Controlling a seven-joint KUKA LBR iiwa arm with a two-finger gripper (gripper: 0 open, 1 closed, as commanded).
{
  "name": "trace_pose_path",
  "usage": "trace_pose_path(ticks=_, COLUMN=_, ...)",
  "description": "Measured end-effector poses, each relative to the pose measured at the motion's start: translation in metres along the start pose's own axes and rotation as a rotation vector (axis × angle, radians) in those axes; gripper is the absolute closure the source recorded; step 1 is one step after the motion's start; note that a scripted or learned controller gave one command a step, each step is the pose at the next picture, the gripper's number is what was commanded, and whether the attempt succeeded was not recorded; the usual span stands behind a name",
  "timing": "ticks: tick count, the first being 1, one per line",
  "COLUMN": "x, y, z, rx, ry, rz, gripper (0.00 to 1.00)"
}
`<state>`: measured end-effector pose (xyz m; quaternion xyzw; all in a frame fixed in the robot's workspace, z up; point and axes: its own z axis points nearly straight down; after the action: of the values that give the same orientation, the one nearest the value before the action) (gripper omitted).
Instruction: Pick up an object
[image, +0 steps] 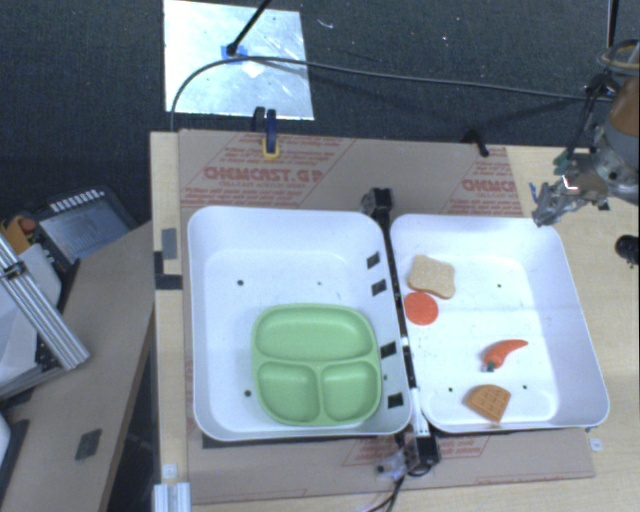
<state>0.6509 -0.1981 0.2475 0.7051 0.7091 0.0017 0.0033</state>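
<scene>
My claw hangs at the upper right of the frame, just past the right bin's far corner, nothing in it; open or closed, cannot tell. Bread and tomato slice sit upper left in that bin, touching. Chili lies apart, lower right, near the cracker. Chili likely light, stiff, smooth plastic; grip across its thicker middle. Green tray occupies the left bin.

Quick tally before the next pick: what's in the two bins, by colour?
Green: 1, divided plate, left bin
Tan: 2, bread slice and waffle piece, right bin
Red-orange: 2, round slice and chilli pepper, right bin
Total: 5
</scene>
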Motion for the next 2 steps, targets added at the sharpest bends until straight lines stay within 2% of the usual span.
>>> trace_pose_path(ticks=2, x=0.107, y=-0.028, z=-0.012, rx=0.005, ry=0.004, rz=-0.003, gripper=1.0)
